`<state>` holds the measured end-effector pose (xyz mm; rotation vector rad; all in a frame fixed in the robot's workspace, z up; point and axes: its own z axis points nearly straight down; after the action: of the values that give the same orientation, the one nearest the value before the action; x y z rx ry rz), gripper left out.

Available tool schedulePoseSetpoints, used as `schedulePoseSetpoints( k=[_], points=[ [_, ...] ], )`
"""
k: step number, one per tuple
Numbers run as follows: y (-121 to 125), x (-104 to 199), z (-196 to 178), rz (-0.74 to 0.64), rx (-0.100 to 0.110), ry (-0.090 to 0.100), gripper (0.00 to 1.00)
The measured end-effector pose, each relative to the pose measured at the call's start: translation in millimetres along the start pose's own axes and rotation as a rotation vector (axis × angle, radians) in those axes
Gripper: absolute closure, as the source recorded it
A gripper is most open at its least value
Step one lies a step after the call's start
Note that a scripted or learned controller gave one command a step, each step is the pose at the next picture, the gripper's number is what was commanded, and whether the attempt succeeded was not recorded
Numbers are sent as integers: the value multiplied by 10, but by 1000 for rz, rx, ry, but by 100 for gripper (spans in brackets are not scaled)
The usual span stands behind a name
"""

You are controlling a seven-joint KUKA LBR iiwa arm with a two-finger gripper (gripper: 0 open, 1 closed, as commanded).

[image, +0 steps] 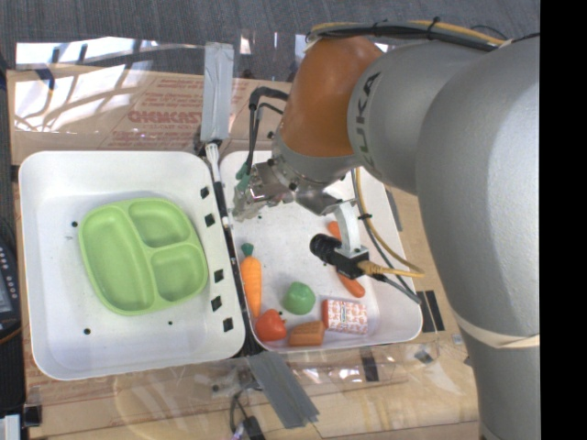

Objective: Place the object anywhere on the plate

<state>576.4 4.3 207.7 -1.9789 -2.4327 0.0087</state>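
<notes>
1. Arm [440, 154]: reaches in from right, over right bin [404, 324].
2. Left bin [55, 337]: holds green plate [139, 255], 3 compartments.
3. Gripper [246, 195]: at right bin's top-left corner; can't tell its state.
4. Carrot [250, 280], tomato [270, 324], green ball [298, 297], carton [345, 316]: all in right bin, well apart from plate.

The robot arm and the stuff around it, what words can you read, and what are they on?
"KUKA" on the grey robot arm, cut off at the top.
Red print on the cardboard behind the bins: too blurred to read.
Print on the small red and white carton in the right bin: too small to read.
</notes>
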Motion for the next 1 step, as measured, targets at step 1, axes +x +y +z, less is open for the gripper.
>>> schedulePoseSetpoints(
  k=[1],
  points=[
    [755, -292, 166, -22, -4, -1, 100]
  ],
)
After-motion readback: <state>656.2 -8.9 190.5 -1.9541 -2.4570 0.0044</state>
